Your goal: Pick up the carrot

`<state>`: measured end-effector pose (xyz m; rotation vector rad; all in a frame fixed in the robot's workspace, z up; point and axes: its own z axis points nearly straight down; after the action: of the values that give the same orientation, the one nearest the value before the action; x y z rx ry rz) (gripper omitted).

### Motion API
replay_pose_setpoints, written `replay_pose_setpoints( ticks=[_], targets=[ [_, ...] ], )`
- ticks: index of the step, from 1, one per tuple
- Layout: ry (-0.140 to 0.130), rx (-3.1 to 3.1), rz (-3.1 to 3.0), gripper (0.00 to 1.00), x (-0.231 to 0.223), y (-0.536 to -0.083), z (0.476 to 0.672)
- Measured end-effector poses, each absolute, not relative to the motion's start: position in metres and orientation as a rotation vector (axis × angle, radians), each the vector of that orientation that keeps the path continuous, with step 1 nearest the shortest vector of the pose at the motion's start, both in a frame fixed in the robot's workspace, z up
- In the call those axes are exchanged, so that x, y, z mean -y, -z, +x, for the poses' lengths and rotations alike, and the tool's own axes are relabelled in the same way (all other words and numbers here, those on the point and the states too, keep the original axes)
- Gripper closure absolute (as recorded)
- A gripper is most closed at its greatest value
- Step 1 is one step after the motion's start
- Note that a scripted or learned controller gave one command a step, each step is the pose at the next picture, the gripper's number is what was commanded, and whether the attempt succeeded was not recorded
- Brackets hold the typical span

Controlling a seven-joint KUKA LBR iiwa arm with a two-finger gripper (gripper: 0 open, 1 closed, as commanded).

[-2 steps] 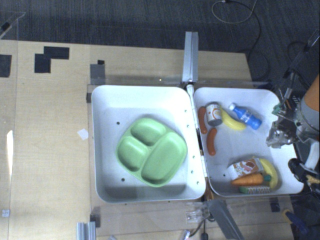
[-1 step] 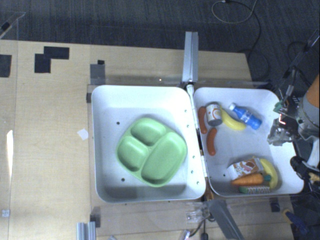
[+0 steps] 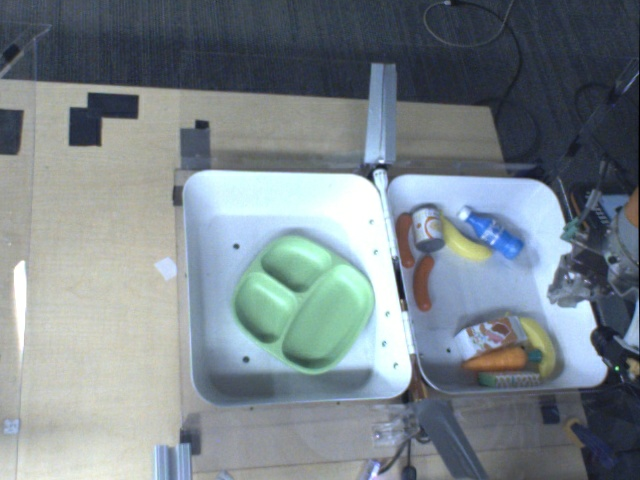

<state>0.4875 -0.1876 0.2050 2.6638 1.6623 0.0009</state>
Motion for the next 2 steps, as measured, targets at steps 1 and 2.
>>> replay_pose_setpoints(
  ticks=[1, 2],
  targets=[
    [-0.002, -1.448, 2.786, 1.0, 0.17, -0.193, 0.568],
    [-0.003, -1.368, 2.826, 1.0, 0.182, -0.213, 0.488]
  ],
)
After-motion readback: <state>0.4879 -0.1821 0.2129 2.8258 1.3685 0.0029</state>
